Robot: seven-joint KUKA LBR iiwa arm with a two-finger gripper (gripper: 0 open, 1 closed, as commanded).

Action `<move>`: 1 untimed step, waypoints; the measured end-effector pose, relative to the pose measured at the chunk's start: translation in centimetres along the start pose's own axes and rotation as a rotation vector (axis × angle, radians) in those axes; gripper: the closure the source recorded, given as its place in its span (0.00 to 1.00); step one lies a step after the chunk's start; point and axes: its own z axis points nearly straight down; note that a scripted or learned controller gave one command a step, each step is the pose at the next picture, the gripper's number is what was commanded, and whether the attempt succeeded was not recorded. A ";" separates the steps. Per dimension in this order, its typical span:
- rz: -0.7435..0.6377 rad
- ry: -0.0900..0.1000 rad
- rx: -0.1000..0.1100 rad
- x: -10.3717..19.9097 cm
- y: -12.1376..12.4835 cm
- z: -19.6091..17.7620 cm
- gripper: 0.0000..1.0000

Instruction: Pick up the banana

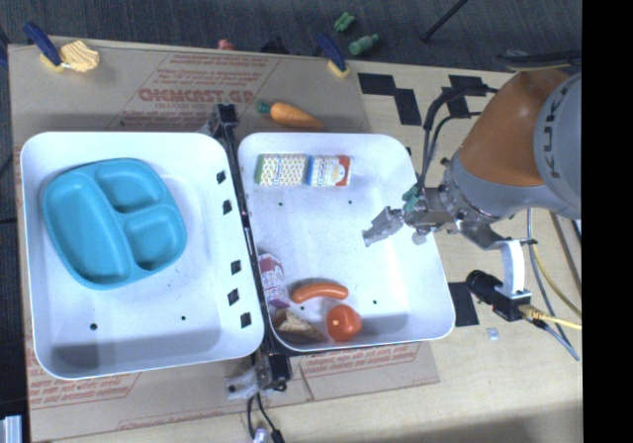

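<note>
- Your pincer (384, 226) hangs over the right bin (427, 278); you cannot tell whether it is released or clenched.
- A yellow banana-like thing (81, 57) lies well apart, beyond the left bin (28, 233).

text: "CHEMCAST GP" in red, large | on: cardboard sheet (188, 85) under bins, upper left | more red print below that line and along cardboard's lower edge: too small to read | box (302, 170) in right bin: printed label, blurred, illegible | no other readable numbers or signs
</note>
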 end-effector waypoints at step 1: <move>-0.160 -0.001 -0.001 8.4 -0.2 11.0 0.00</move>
